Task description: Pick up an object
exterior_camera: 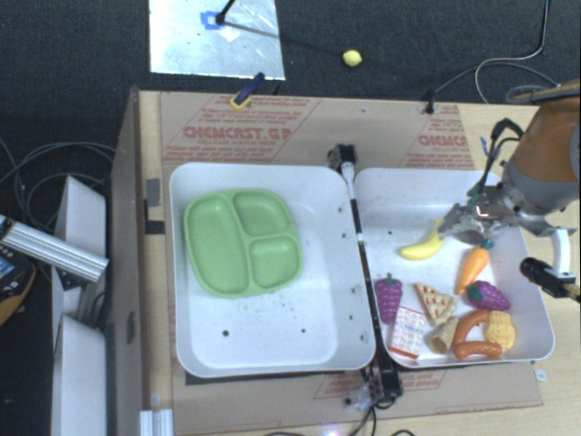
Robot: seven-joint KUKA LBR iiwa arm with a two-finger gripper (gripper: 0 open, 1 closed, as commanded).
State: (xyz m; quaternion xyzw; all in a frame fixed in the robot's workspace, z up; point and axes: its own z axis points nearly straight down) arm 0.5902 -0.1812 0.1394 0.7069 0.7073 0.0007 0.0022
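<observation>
Gripper: you are looking at the gripper point(465, 222) hanging low over the far part of the right bin point(399, 189), reaching in from the right edge of the scene.
Jaws: you cannot tell how far apart they are standing; the metal parts are blurring together, and nothing is showing between them.
Nearest thing: the banana point(421, 246) is lying just left of the gripper and slightly nearer, its right tip almost under the metal.
Long axis: the banana is running left to right, curving up toward the gripper at its right end.
Other candidate: the carrot point(472, 268) is sitting just near of the gripper, standing roughly near-to-far.
Key relation: you are needing a small shift left and near to centre on the banana, by my judgement.
Left bin: the green plate point(241, 241) is lying well apart.
</observation>
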